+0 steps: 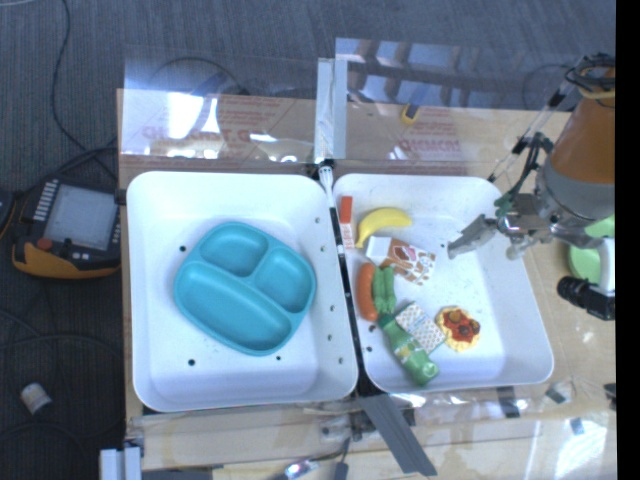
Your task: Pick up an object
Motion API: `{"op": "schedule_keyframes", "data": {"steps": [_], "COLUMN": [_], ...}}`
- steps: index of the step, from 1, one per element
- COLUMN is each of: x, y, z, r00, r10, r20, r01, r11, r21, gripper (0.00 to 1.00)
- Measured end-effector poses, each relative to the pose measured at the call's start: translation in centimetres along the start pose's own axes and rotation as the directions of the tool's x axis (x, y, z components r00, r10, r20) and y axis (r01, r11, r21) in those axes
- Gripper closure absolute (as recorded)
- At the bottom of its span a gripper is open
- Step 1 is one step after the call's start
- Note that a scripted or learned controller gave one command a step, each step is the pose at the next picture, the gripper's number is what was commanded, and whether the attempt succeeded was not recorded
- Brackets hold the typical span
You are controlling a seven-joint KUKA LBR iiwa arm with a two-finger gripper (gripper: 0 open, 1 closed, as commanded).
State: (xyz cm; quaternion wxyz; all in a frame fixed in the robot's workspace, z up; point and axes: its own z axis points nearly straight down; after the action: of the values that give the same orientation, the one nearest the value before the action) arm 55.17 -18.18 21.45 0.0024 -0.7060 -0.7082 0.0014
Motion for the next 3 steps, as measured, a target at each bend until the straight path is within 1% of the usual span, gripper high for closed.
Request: {"op": "schedule_keyframes", "data": {"steps": [1, 2, 3], "x": [5.2, 6.1, 6.3], "y": [3.8, 6.2, 6.2], "z": [11.7, 12.4, 11.7], "r00": [0.950, 0.986, 0.985], "r10": [-0.312, -0.166, -0.172], "r20": [0.002, 0.002, -0.001], "r01": [0.312, 0.166, 0.172], "r11": [0.950, 0.986, 0.985], "r21": [-0.002, 0.015, 0.022], "gripper": [0.00, 0.00, 1.00]}}
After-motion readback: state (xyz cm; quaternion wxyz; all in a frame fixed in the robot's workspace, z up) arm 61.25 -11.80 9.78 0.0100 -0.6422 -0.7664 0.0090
